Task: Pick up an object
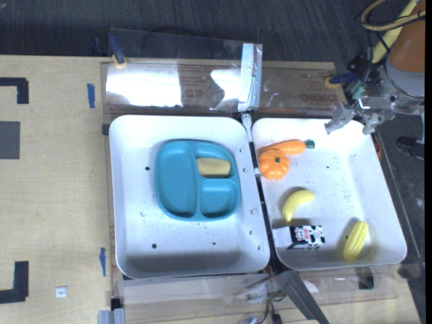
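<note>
The right bin [351,181] holds an orange carrot [289,147], a small orange pumpkin [273,166], a yellow banana [297,202], a yellow oblong fruit [355,239] and a small black-and-white carton [308,235]. My gripper [352,123] hangs over the bin's far right corner, open, with nothing between its fingers. It stands well to the right of the carrot and apart from every object.
In the left bin [128,201] lies a blue divided plate [182,181] with a yellow block [213,167] in its upper right compartment. A clear shiny panel [182,79] stands behind the bins. Yellow cables [388,12] loop above the arm.
</note>
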